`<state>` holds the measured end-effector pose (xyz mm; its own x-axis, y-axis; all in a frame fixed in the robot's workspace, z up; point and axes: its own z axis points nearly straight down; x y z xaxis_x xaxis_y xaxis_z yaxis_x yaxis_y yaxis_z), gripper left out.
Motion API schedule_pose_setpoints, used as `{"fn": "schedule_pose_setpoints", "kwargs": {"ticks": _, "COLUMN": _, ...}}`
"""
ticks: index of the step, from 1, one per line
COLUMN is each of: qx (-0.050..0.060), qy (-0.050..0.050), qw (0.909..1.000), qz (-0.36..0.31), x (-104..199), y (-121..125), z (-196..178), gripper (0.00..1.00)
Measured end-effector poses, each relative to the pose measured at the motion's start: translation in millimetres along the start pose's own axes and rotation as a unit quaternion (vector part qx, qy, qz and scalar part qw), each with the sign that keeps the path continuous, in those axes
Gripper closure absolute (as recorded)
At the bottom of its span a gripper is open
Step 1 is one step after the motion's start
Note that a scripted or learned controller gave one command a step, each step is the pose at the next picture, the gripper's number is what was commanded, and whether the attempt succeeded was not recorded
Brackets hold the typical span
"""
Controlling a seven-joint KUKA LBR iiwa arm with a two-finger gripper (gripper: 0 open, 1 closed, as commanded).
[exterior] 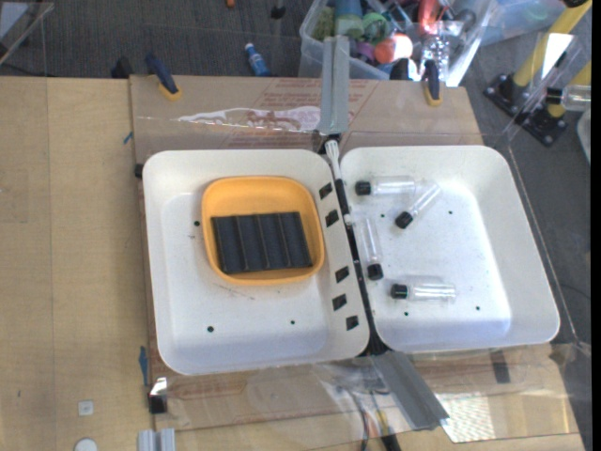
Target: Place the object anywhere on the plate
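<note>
Black ridged block [261, 242] lies flat in the hollow of the orange plate [218, 200], its long side running left to right, grooves running front to back. It covers most of the plate's floor, with orange rim showing on all four sides. Judged from this lie, the placing looks done: the block rests wholly inside the rim, level, leaning on nothing.

Plate sits in the left white bin [178, 336], slightly toward the back, well off the bin walls. The raised rim should keep the block from sliding out.

Right white bin [488, 242] holds four clear vials with black caps, scattered and lying on their sides: one near the back [385, 187], one tilted beside it [418, 205], one along the divider [371, 247], one toward the front [424, 291]. None touches the plate or block; they look like spare items, not part of this job.

A row of small black tabs [338, 252] runs down the seam between the bins.

Both bins rest on the wooden surface [66, 252]; a crate of coloured clutter [394, 17] stands behind.

State of the pincer: cannot tell
</note>
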<state>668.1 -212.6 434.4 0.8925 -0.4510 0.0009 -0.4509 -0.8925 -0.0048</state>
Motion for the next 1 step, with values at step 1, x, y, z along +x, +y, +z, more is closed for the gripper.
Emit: {"fn": "schedule_pose_setpoints", "kwargs": {"ticks": 1, "qx": 0.0, "qy": -0.001, "qw": 0.9907, "qz": -0.136, "x": 2.9, "y": 5.9, "z": 0.2, "gripper": 1.0}}
